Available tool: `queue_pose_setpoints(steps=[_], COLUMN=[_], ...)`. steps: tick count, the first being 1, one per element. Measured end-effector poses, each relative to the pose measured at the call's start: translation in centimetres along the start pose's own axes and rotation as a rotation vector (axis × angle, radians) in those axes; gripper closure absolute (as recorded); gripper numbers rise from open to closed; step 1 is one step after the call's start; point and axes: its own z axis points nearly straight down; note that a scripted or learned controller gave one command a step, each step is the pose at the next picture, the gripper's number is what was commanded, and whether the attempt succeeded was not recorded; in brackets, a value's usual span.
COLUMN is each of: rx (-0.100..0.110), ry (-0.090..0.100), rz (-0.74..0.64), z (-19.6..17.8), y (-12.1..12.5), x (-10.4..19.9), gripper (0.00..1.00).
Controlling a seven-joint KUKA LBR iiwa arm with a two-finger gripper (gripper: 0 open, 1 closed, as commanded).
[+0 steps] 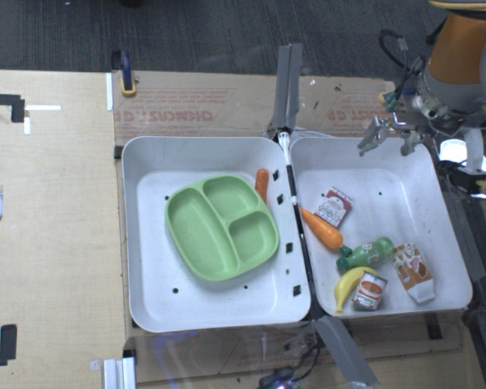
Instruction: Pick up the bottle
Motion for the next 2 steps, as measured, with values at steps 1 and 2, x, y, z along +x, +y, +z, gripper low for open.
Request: queue_pose_setpoints(steps=[1, 2], rx=[0.001, 0.001], ry=[0.001, 0.001], rz=[0.288, 0.354], z=[4.7, 12.1], y=[-7.1, -11.9], x=[-2.8, -1.4], gripper=[0.0, 0.0])
